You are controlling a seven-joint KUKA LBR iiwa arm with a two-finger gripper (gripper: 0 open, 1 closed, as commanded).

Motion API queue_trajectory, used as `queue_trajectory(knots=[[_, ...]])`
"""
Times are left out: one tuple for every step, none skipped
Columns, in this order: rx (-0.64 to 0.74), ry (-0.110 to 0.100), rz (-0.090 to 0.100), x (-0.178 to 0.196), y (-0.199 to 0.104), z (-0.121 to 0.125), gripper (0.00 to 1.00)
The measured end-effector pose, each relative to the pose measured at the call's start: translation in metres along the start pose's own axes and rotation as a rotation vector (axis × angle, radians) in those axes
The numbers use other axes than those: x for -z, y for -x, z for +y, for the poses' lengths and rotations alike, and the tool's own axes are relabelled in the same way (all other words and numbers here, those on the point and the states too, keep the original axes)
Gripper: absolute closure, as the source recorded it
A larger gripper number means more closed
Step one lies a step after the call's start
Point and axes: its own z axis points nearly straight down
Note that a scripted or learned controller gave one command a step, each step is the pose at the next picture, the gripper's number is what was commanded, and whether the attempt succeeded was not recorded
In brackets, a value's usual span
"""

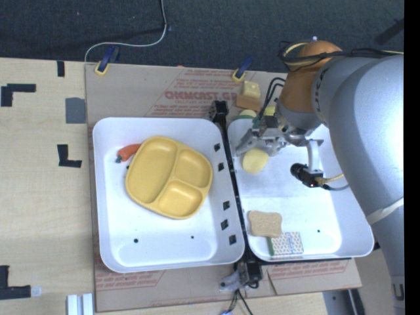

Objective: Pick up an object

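At the left of the frame we see the pale wooden worktop [39,195] with black tape marks, and over it a sheet of brown cardboard [190,97] held at its upper edge by two clips. On the cardboard the left bin [111,241] carries a yellow divided plate [168,177], lying flat and turned at a slant, with an orange carrot-like piece [128,151] poking out from under its upper left rim. A row of black clips marks the seam where the two bins meet. In the right bin [328,222], near the seam at mid-height, we find a pale yellow rounded object [254,161], lemon-like. Lower in that bin a tan sponge-like slab [265,224] lies just above a small patterned card or packet [286,244], the two touching or nearly so. A tan block [249,95] sits on the cardboard above the bin's upper rim. The gripper [262,138] hangs over the bin's upper left corner, just above the yellow object, and we cannot tell how far its fingers are spread or whether they grip anything. The grey arm [367,123] with its orange band fills the right of the frame.
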Motion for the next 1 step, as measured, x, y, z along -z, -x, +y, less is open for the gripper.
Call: queue_trajectory(knots=[[-0.002,-0.002,0.000,0.0004,0.0148,-0.0053,0.00]])
